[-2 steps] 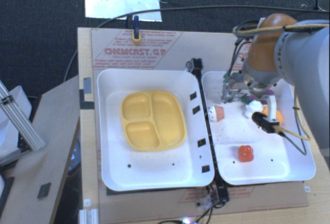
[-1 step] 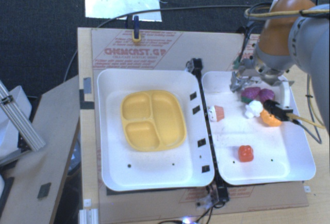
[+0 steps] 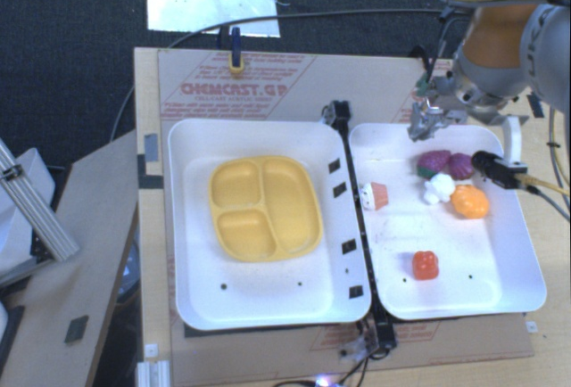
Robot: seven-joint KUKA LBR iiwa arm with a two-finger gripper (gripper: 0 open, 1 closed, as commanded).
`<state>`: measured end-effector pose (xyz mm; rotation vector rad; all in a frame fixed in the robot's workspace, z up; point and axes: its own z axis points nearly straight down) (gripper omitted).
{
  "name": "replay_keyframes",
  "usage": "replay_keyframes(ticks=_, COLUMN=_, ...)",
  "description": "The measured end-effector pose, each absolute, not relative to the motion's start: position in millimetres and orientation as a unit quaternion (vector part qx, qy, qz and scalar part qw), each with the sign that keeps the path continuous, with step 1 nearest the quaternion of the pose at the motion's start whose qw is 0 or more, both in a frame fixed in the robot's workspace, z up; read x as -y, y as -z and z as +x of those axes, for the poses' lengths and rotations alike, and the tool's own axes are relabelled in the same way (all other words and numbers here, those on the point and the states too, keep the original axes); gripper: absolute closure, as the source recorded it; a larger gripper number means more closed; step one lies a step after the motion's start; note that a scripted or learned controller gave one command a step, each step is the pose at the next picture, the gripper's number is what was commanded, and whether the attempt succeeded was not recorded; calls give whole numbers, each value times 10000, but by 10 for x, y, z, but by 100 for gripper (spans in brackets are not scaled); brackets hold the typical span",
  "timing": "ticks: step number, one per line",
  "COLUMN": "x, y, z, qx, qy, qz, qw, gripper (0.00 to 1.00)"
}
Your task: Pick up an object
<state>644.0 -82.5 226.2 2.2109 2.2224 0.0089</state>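
From my remote station I see the pale wooden table (image 3: pixel 107 198) carrying two shallow white plastic bins: the left bin (image 3: pixel 192 198) holds a yellow compartmented plastic tray (image 3: pixel 265 207), and the right bin (image 3: pixel 513 260) holds the small toys. The grey arm with its orange band (image 3: pixel 513 2) leans in over the right bin's far edge, and its gripper (image 3: pixel 428 122) hangs just above the far rim, nothing between its fingers; whether they are spread or pressed together I cannot tell. Nearest it lies a purple lumpy toy (image 3: pixel 444 164), touching a white piece (image 3: pixel 438 189) beside an orange rounded toy (image 3: pixel 470 201). I judge that cluster risky: closing there could catch two items or nudge them apart. A red toy (image 3: pixel 426 265) and a small cupcake-like toy (image 3: pixel 375 195) sit apart, easier targets. Dark carpet (image 3: pixel 71 20) lies beyond.
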Motion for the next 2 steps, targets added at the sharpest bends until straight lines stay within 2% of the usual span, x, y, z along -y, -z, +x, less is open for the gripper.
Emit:
replay_keyframes(ticks=1, x=824, y=-2298, z=6449, qx=-7089, qy=-11, qz=7054, qw=12, gripper=100)
replay_keyframes(ticks=2, x=367, y=-2270, z=6225, qx=-7101, qy=-3, qz=7041, qw=-5, gripper=100)
